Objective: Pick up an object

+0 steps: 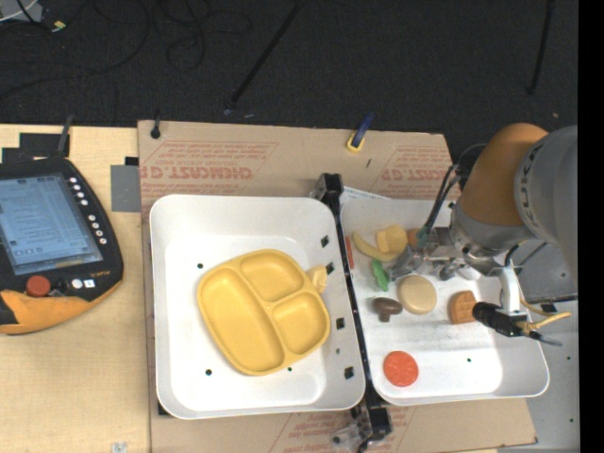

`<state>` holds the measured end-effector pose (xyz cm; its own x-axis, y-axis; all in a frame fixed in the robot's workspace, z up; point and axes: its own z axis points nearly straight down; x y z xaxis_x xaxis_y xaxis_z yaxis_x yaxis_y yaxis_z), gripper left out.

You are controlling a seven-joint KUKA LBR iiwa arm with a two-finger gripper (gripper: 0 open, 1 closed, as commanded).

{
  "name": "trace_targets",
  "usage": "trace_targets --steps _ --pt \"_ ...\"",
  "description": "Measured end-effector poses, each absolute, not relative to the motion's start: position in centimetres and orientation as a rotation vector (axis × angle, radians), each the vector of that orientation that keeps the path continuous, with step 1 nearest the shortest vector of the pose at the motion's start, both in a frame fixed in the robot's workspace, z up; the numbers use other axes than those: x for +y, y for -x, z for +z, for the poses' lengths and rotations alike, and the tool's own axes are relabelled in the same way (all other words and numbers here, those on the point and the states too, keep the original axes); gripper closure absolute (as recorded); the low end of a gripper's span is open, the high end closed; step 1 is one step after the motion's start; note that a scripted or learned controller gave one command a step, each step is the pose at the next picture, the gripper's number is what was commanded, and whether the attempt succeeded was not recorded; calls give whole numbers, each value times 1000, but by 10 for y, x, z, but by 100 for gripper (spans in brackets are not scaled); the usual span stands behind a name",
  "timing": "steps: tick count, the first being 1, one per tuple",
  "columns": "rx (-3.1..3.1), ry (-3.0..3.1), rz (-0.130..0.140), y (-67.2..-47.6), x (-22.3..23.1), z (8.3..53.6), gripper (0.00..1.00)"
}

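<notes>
- The grey arm (543, 192), with its orange band above the wrist, reached in over the far right part of the right bin (472, 376).
- The gripper (429, 253) sat low over the far half of that bin, among dark wrist hardware; whether it was released or clenched could not be told (the tips were lost in the clutter).
- No object could be seen grasped.
- The objects to pick from all lay in the right bin, grouped toward its far and middle part.
- A yellow piece (391, 242) lay near the far left corner of the right bin, just beside the gripper.
- A small green piece (379, 274) lay just nearer than the yellow one, by the bin's left wall.
- A cream round piece (417, 296) lay near the middle of the right bin, with a dark brown piece (385, 306) just to its left.
- A brown-orange piece (461, 307) lay to the right of the cream one, apart from it.
- A red-orange disc (401, 368) lay alone toward the near left corner of the right bin, well apart from the others.
- The left bin (179, 366) held a yellow divided tray (264, 310) (three compartments), lying about the middle of the bin floor.
- Both bins rested on a cardboard sheet (283, 159) on the bench.
- A control pendant (52, 243) with a lit screen lay at the bench's left edge.
</notes>
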<state>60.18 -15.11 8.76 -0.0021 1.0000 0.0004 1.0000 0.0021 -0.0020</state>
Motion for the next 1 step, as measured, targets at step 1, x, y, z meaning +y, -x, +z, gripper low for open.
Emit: trace_targets --steps 1 --pt "-2217 2221 2 -601 -152 98 100"
